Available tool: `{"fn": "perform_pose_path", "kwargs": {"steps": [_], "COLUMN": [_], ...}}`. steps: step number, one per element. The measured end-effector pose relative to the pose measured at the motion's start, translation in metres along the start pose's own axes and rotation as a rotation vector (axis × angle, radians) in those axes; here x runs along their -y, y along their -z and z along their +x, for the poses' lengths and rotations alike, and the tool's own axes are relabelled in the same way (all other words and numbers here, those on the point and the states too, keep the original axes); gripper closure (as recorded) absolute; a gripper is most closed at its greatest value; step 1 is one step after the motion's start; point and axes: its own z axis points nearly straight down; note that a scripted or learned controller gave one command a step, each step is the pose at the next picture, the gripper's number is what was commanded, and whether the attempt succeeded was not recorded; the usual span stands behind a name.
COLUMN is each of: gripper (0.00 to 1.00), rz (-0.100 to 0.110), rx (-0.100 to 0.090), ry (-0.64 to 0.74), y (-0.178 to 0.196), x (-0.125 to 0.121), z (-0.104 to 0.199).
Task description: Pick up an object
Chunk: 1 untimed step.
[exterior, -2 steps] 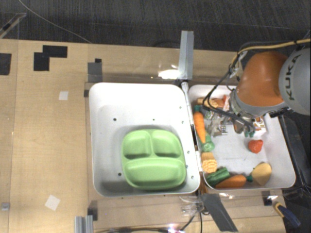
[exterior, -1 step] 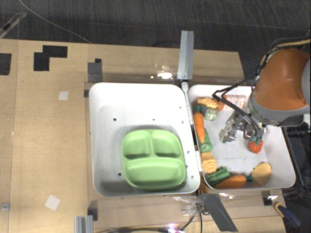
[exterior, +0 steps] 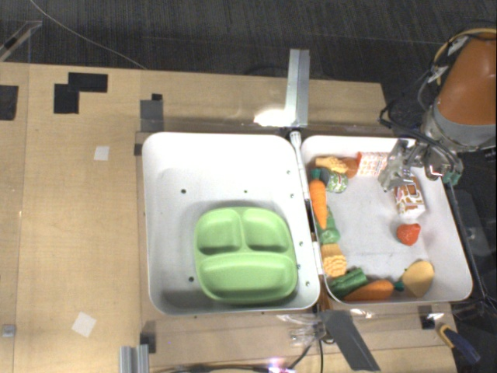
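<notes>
Grey metal two-finger gripper (exterior: 401, 171) hovers over the right white bin (exterior: 458, 247), touching perhaps a small red-and-white carton (exterior: 410, 199); finger state unclear

You are looking down on a pale wooden bench (exterior: 70, 231) that is filling most of the view. Dark ribbed flooring (exterior: 194, 14) is running along the top, with a thin cable (exterior: 85, 39) trailing across it. Black cut-outs (exterior: 78, 90) are showing at the bench's upper left.
</notes>
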Motion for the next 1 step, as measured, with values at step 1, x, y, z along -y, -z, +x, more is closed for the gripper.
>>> {"fn": "perform_pose_path", "kwargs": {"steps": [1], "gripper": [1.0], "rz": [0.0], "rx": [0.003], "ry": [0.236], "y": [-0.0046], "x": [0.0368], "z": [-0.0516]}}
